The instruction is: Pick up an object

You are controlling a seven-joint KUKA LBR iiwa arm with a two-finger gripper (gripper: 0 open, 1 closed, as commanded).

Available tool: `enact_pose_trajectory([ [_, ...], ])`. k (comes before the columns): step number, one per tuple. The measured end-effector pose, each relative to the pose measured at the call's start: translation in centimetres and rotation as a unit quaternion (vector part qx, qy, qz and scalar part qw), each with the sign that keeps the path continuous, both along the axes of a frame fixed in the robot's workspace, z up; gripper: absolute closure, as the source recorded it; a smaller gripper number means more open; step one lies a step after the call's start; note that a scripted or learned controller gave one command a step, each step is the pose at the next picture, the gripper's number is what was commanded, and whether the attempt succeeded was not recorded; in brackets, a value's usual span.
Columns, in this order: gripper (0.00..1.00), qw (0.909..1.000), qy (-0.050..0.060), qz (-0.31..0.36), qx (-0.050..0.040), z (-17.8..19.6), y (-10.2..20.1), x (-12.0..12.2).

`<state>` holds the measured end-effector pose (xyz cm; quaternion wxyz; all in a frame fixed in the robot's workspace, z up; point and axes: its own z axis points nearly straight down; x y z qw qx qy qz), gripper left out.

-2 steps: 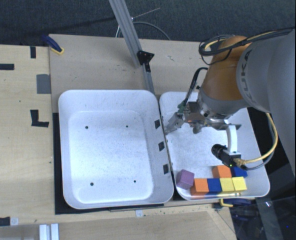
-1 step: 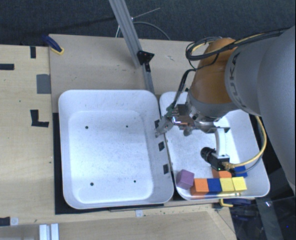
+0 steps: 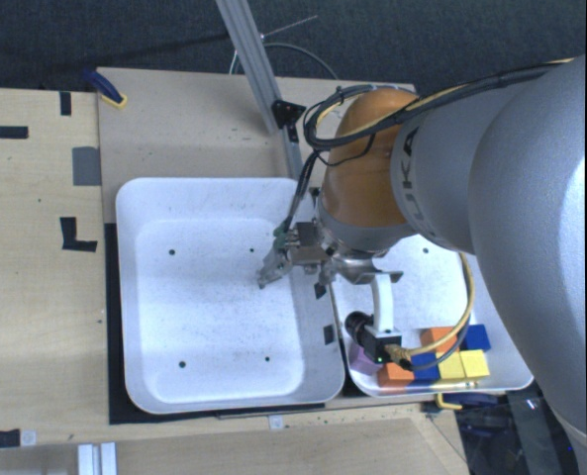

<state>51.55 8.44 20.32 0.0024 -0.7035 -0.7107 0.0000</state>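
Blocks (image 3: 449,356) of orange, blue and yellow lie together in the near corner of the right bin (image 3: 427,265), while the gripper (image 3: 273,270) hangs over the right part of the left bin (image 3: 214,295), well apart from them. Whether it is open or closed I cannot tell — it looks small and dark against the white floor. I judge the pick is not yet begun; the next move calls for travel to the right, above the blocks, before any descent.

You see a light wooden worktop (image 3: 36,295) with dark tape marks (image 3: 70,234), a grey metal rail (image 3: 253,52) crossing diagonally, and dark floor (image 3: 95,18) behind it
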Motion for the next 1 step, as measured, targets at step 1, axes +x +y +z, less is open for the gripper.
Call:
enact_pose_trajectory([
  [1,0.00,1.0000,-0.001,-0.006,-0.0024,-1.24,-2.12,2.43],
])
